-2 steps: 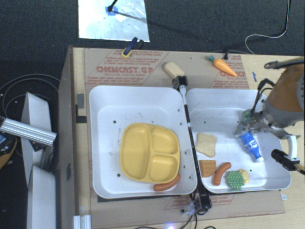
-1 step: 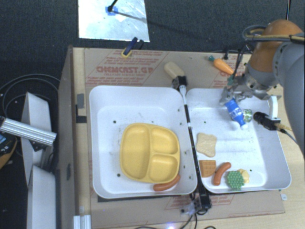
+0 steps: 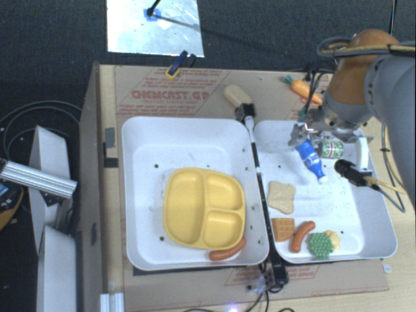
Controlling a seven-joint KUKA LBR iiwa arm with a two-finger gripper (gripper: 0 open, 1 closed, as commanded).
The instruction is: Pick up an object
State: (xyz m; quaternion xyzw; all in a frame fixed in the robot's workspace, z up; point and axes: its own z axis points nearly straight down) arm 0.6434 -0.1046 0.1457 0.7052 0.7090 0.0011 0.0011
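Observation:
My gripper (image 3: 303,137) hangs over the back of the right bin (image 3: 377,223). A blue bottle (image 3: 311,159) with a white cap slants down and to the right from its fingertips, its upper end between them. A green and white can (image 3: 332,149) lies just right of the bottle. Further forward in the same bin lie a slice of toast (image 3: 281,197), an orange cracker (image 3: 283,229), a sausage (image 3: 302,236) and a green bumpy toy (image 3: 319,245).
The left bin (image 3: 146,148) holds a yellow divided plate (image 3: 205,208) and a second sausage (image 3: 227,251) at its front rim. A carrot (image 3: 301,88) and a wooden-handled tool (image 3: 238,97) lie on the cardboard behind the bins.

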